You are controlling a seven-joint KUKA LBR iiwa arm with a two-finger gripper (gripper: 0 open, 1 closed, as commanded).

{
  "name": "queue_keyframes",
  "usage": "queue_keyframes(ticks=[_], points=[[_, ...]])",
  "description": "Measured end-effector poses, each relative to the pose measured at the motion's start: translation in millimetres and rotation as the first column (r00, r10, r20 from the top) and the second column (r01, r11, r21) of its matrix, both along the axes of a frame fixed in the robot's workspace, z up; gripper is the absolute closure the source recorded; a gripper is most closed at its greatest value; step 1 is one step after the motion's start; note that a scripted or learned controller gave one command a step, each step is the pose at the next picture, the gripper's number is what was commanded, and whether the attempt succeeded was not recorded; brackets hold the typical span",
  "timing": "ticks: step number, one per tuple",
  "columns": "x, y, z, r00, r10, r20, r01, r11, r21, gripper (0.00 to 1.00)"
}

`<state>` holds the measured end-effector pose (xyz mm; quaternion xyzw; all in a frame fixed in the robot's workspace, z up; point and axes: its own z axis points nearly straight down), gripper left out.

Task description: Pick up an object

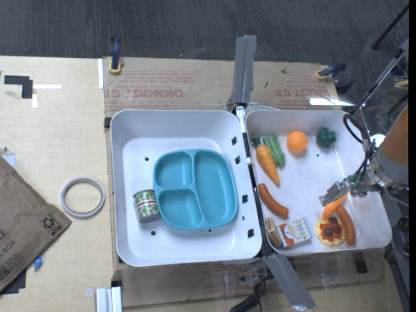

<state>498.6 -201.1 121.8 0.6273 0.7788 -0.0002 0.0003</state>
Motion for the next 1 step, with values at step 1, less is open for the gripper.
queue_keyframes(ticks=[1], points=[[-19.9,-8.8,-31.0,0.941,-0.339,-0.007,0.339,0.941,0.008,0.00]])
